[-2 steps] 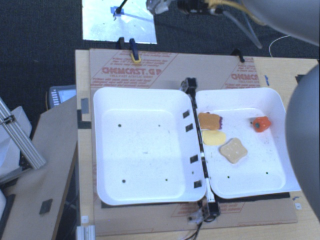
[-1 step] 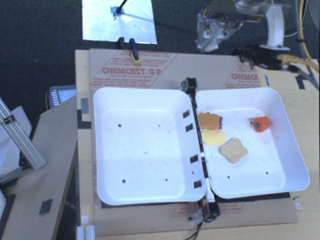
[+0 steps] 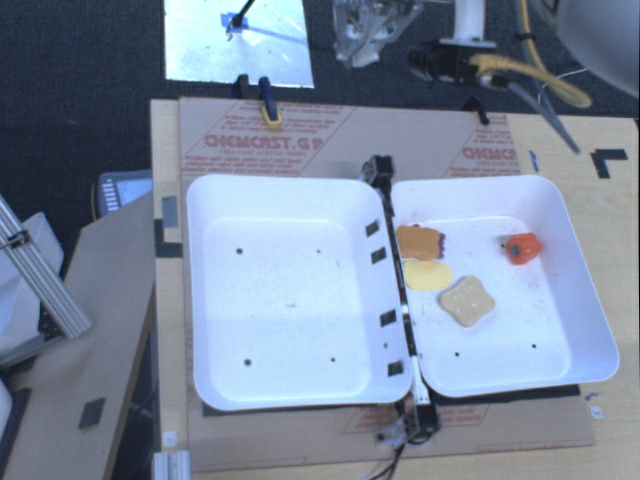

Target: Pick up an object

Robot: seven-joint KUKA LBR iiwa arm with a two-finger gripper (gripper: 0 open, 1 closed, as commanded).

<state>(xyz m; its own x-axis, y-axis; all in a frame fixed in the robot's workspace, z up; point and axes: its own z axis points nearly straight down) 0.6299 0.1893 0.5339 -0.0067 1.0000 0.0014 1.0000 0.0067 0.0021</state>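
The right bin (image 3: 560,348) holds several small items. An orange-brown piece with a purple edge (image 3: 420,242) lies near its left wall. Just below it sits a flat yellow disc (image 3: 428,276), and a tan toast-shaped piece (image 3: 467,301) lies beside that. A red-orange pepper-like item (image 3: 521,248) rests toward the right. My gripper (image 3: 362,46) hangs high at the top of the view, beyond the far edge of the bench and well away from all the items, with nothing seen in it.
The left bin (image 3: 200,298) sits beside the right one, joined by a black clip strip (image 3: 390,278). A shiny square plate (image 3: 238,26) lies on the dark floor at the back left. Yellow cables (image 3: 530,68) trail from the arm at the upper right.
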